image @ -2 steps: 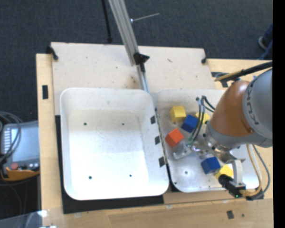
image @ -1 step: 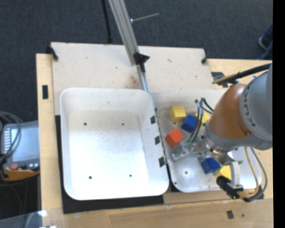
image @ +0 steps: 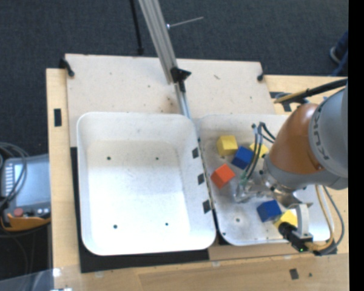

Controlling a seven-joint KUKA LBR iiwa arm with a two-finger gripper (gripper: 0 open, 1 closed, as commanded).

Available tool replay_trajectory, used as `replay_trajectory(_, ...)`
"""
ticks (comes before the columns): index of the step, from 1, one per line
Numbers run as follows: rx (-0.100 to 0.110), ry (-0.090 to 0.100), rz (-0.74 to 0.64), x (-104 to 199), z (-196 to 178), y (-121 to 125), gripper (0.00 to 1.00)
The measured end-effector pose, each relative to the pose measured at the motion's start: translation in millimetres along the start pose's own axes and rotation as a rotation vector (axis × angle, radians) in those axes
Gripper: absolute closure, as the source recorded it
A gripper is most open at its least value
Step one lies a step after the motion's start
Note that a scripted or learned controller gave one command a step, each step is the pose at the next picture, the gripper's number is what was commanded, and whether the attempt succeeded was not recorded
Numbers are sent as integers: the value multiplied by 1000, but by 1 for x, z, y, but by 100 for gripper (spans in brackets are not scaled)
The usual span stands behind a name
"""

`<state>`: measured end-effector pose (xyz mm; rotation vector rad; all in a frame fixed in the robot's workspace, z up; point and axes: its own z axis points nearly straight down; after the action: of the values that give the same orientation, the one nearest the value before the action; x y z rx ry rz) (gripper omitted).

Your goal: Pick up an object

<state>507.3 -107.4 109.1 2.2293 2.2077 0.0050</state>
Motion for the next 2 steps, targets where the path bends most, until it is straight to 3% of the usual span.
replay_trajectory(2, -2, -1, -14, 8, -103, 7, 100)
